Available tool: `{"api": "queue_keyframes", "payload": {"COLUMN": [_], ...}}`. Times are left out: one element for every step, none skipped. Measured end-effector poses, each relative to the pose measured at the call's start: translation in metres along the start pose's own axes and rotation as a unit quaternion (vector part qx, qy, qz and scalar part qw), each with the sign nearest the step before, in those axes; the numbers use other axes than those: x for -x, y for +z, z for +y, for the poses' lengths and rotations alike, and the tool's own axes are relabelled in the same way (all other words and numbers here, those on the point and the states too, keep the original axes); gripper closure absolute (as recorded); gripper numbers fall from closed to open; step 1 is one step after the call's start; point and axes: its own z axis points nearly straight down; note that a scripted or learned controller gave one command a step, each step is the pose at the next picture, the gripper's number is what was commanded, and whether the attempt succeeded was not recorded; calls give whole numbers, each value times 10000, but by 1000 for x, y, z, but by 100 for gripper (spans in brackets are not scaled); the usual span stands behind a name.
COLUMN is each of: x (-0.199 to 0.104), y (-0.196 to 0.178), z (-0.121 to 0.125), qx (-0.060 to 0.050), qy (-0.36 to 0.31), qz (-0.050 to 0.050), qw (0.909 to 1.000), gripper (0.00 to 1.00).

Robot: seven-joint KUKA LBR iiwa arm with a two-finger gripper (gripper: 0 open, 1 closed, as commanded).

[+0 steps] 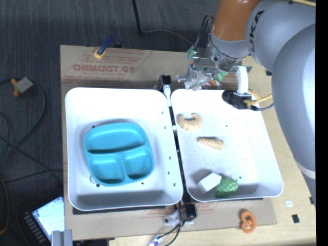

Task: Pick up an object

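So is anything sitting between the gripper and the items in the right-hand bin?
Nothing visible does. The gripper is above the far rim of the right bin. The curled shell, the cone-shaped piece, the white block and the green item lie uncovered on the bin floor, apart from the blue tray in the left bin.

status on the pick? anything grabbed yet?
Nothing looks done yet. The gripper sits at the far edge of the right bin, above its rim, with no object seen in it. The curled tan piece, ridged cone, white block and green object all lie on the bin floor. Left: descend on one, grasp, lift.
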Motion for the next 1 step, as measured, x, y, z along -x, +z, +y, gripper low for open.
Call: {"api": "queue_keyframes", "payload": {"x": [-6], "y": [22], "z": [-1], "qx": [-18], "qy": [12], "qz": [-7], "qw": [10000], "gripper": [100]}}
